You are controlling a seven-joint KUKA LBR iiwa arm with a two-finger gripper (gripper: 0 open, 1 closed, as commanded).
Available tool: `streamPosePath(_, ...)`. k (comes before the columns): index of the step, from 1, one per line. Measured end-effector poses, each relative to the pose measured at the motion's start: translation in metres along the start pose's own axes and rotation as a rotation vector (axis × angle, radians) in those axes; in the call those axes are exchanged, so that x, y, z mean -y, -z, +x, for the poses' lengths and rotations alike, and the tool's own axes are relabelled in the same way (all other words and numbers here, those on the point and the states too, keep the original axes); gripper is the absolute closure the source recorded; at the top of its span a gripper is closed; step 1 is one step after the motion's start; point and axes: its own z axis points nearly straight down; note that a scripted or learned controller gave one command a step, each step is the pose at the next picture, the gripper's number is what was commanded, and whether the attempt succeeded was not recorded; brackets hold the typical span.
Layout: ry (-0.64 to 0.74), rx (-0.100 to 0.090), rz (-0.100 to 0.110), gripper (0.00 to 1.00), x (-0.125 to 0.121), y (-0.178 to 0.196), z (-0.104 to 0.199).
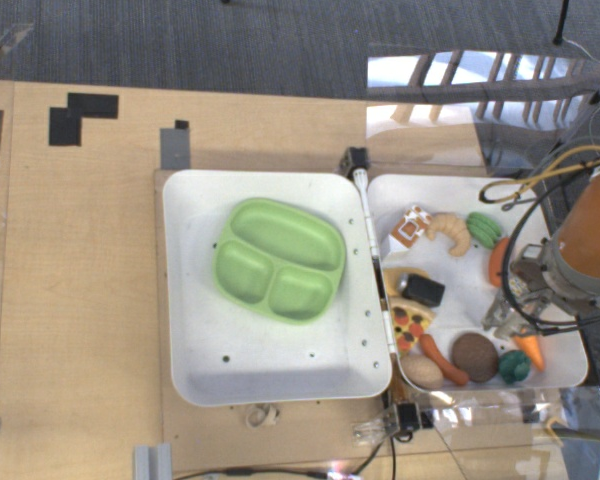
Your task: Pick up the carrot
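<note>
Carrot sits in the right bin, near-right corner, close to the front wall. The gripper hangs just above and a little to the left of it in this view, so the carrot is very near the tool, toward the bin's near edge and slightly toward the arm's side. Only one arm here, coming in from the right, its orange band over the bin's right rim.

Carrot looks short and stubby: bright orange, tapered, with a dark green leafy tuft that seems to be its top, though that could be a separate toy. If it is one piece, the long axis runs on a diagonal, green end down-left, orange tip up-right. Part of it is hidden by the gripper body and cables.

Tight neighbours: a brown ball is just left of the green tuft, nearly touching. A reddish-orange sausage shape lies further left, easy to mistake for the target.

Gripper state: can't tell how far open it is, too cluttered and dark there. Nothing visibly held.

My read: the next move is a short drop toward the near corner, and the risk is catching the brown ball or the bin wall.
</note>
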Motion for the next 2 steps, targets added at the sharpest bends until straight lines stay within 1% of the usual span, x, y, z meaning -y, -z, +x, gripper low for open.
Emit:
streamPosePath(1,0.000,0.000,-0.001,0.00,0.000,0.000,0.000)
streamPosePath(2,-0.178,-0.010,-0.007,0.00,-0.015,-0.013,0.004)
